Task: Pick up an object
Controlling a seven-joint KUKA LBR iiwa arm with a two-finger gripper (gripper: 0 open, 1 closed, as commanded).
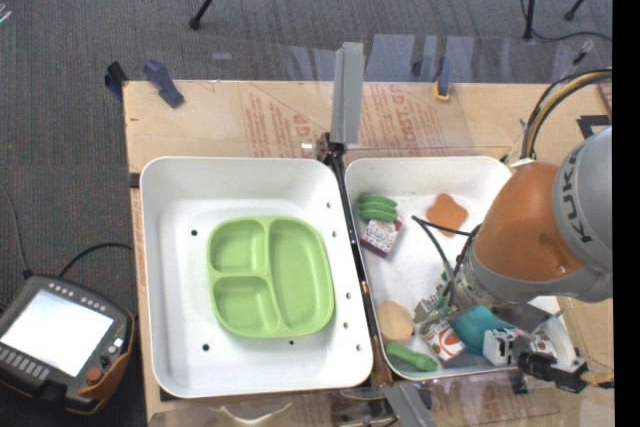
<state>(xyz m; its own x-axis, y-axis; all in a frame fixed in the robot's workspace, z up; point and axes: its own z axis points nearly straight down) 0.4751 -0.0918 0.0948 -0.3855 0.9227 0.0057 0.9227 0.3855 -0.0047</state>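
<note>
My gripper (440,307) hangs low in the right bin (420,177), under the grey arm with its orange band (525,225). It sits just above a red and white packet (446,343) and beside a teal object (474,327). A tan egg-shaped object (395,320) and a green pod (411,355) lie left of it. Further back lie a green pepper-like item (378,207), a small printed box (381,235) and an orange piece (447,211).
The left bin (170,215) holds a green divided plate (270,275). A grey upright post (348,100) stands behind the bins' shared wall. A tablet-like pendant (60,340) lies on the floor at the left. Tripod legs stand at the back.
</note>
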